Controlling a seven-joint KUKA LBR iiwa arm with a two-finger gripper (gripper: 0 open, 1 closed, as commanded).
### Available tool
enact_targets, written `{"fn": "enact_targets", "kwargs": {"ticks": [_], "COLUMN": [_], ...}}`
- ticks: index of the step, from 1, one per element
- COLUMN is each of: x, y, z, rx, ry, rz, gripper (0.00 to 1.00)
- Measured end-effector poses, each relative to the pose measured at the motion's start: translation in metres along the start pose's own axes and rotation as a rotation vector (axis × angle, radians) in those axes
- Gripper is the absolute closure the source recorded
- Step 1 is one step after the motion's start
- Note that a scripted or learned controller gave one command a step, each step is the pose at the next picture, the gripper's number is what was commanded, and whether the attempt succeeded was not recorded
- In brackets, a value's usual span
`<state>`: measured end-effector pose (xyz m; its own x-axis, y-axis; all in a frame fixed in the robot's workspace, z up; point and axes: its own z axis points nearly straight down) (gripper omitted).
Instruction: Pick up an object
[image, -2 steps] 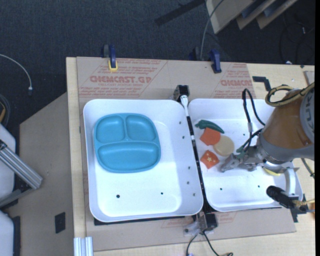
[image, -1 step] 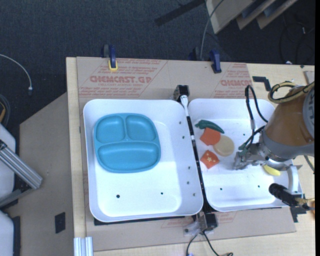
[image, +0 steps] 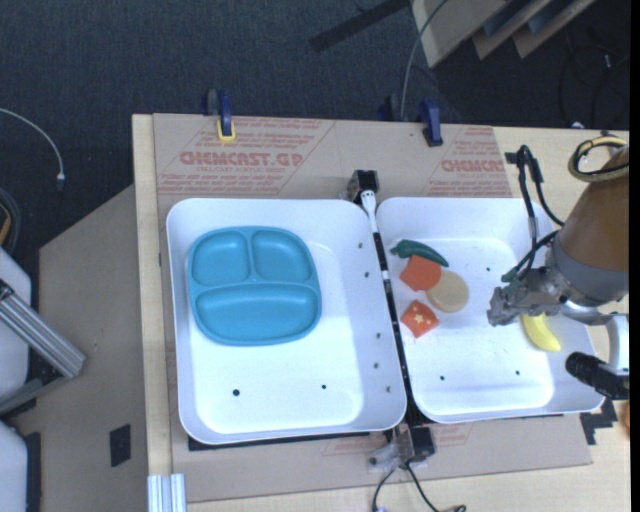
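The right bin (image: 470, 395) holds several small things. A red-orange piece with a green top (image: 420, 266) lies near its left wall, a tan round piece (image: 449, 293) sits beside it, and a small red block (image: 419, 319) lies just below. A yellow banana-like piece (image: 542, 333) rests near the bin's right side. My gripper (image: 510, 304) hangs low over the right bin, just left of and above the yellow piece, to the right of the tan round piece. Nothing shows between its tips.
The left bin (image: 300, 400) holds a blue divided plate (image: 255, 285) in its upper left part. Clamps and cables run along the bench's back edge and the seam between the bins (image: 385, 290).
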<state>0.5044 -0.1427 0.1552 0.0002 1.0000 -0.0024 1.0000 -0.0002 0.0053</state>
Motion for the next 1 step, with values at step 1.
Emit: {"fn": "enact_targets", "kwargs": {"ticks": [1], "x": [0.0009], "y": [-0.0077], "z": [-0.0578], "rx": [-0.001], "ry": [0.000], "rz": [-0.001], "gripper": [1.00]}}
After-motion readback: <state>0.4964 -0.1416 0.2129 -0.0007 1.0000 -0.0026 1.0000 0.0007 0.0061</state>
